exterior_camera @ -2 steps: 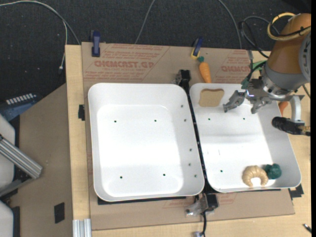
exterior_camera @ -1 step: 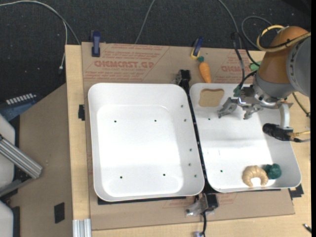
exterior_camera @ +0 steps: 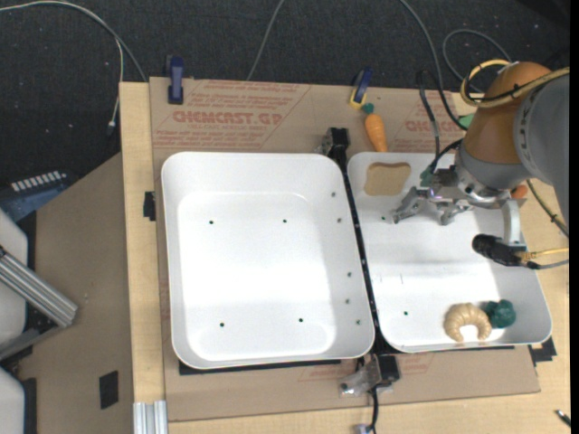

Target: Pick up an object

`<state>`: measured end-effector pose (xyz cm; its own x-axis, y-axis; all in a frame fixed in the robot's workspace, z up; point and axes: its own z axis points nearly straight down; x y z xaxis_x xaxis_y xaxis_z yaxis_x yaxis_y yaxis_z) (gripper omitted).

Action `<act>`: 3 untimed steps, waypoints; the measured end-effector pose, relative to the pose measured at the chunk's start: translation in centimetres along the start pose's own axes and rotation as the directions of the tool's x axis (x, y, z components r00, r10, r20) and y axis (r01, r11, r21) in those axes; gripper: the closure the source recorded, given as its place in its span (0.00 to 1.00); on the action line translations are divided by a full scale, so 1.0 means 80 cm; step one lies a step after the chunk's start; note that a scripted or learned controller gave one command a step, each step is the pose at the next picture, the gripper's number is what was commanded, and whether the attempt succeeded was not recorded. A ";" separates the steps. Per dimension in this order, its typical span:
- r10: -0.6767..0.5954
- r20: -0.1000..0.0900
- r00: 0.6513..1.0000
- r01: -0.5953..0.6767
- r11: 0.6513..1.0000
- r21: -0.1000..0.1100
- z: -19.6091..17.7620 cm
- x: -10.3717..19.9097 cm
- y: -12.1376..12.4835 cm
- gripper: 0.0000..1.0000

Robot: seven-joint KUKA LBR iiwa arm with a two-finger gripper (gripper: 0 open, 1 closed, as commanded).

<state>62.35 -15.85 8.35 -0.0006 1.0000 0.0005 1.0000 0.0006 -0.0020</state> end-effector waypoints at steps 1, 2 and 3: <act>0.000 0.001 1.000 0.000 1.000 -0.004 -0.016 0.000 0.002 1.00; 0.000 0.002 1.000 0.000 1.000 -0.008 -0.092 -0.001 -0.005 1.00; 0.000 0.001 1.000 0.000 1.000 -0.008 -0.166 0.003 -0.013 1.00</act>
<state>61.33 -15.60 21.66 -0.0004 1.0000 -0.0010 1.0000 0.0005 0.0061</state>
